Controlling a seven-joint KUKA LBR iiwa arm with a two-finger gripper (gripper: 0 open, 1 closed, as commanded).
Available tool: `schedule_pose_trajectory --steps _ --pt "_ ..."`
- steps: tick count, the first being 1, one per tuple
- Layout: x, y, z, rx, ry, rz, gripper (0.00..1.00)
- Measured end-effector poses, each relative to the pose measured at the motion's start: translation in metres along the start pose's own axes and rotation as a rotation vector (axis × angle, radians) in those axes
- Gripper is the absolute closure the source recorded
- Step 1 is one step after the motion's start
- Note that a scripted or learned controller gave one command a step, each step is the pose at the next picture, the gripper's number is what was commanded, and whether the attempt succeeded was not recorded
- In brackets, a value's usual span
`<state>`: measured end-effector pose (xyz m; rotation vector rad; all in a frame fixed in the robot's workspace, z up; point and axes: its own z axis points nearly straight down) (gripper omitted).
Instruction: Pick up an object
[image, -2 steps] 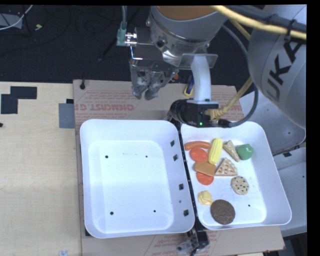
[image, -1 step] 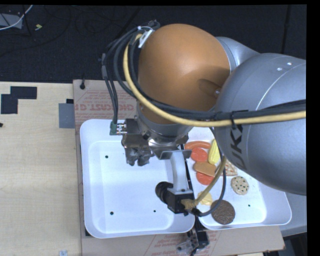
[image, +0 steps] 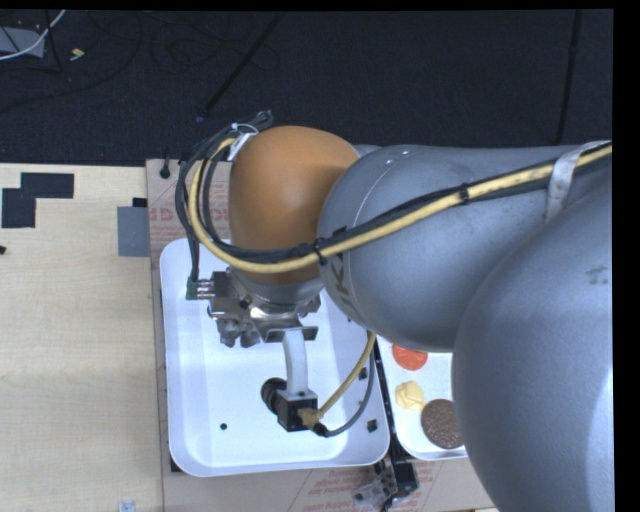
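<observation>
My gripper (image: 243, 338) hangs over the upper middle of the left white bin (image: 190, 400), under the orange wrist band and the thick grey arm. Nothing can be seen held in it. In the right bin (image: 402, 440) lie a red-orange piece (image: 410, 356), a small pale yellow object (image: 409, 395) and a round brown disc (image: 441, 423). The arm hides most of that bin.
The wooden bench (image: 70, 350) stretches to the left of the bins, with black and grey squares (image: 131, 229) near its back edge. A tiny dark speck (image: 223, 427) sits on the left bin's floor.
</observation>
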<state>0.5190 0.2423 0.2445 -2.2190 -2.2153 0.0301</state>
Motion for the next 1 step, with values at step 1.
schedule_pose_trajectory --steps 1 --pt "-0.0022 -0.0107 -0.3032 -0.031 0.016 -0.004 1.00"
